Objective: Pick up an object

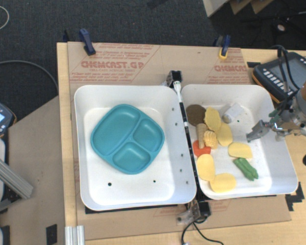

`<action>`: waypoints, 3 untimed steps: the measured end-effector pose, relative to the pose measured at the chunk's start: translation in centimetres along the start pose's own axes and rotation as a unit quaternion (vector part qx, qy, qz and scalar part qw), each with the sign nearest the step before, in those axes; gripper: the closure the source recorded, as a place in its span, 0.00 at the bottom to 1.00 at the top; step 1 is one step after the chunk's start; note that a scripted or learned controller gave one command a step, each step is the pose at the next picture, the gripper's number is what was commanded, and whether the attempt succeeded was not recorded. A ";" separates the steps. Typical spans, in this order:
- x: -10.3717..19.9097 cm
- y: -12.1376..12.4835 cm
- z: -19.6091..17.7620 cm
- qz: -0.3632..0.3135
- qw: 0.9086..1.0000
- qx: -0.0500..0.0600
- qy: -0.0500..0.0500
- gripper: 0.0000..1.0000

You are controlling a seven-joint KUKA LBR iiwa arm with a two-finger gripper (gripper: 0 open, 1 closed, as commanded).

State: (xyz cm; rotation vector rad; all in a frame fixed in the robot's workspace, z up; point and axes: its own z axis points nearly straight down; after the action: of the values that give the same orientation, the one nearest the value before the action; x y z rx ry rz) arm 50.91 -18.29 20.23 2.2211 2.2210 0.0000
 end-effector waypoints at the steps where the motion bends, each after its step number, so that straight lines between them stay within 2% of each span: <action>1: -0.7 -0.2 9.5 0.001 1.000 0.005 0.002 0.00; 2: -4.4 -3.0 1.0 0.002 1.000 -0.003 -0.003 0.00; 3: -4.1 -2.9 0.4 0.000 1.000 -0.002 -0.001 1.00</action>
State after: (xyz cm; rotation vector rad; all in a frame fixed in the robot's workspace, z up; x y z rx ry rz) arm 48.02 -22.44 19.79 2.2179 2.2175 0.0017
